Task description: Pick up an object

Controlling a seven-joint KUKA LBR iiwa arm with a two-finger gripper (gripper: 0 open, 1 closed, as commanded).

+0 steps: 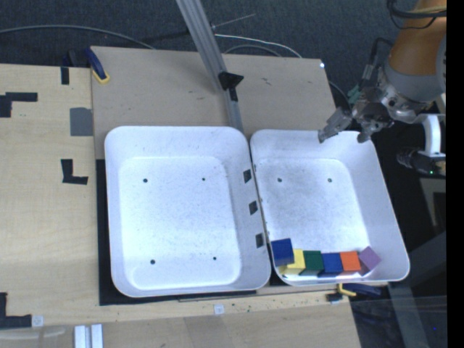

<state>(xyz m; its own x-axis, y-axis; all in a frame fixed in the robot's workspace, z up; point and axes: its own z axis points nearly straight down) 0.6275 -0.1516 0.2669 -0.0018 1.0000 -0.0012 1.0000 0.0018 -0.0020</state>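
Nearest to the camera, along the front wall of the right bin [384, 194], a row of small blocks lies close together. From left to right there are a blue block [282, 250] sitting on a yellow block [293, 262], then a green block [312, 260], a second blue block [332, 262], an orange block [349, 261] and a purple block [369, 257]. The row runs left to right, parallel to the front rim, and the blocks touch or almost touch each other. The purple one is turned a little and sits against the front right corner. The yellow one is partly covered by the blue block on top of it, so its full shape is hard to see.

Most of the right bin's floor behind the row is open. The left bin [119, 194] lies just beside it, and their rims meet in the middle, where small dark clips are seen.

The end effector [342, 133] is above the back right corner of the right bin, well apart from the blocks. Its two fingers [328, 133] are spread apart, with nothing between them. The arm [417, 49] is cut off by the upper right edge, so only the orange part and the wrist are seen.

A metal pole [206, 42] leans across the surface [159, 85] behind the bins.
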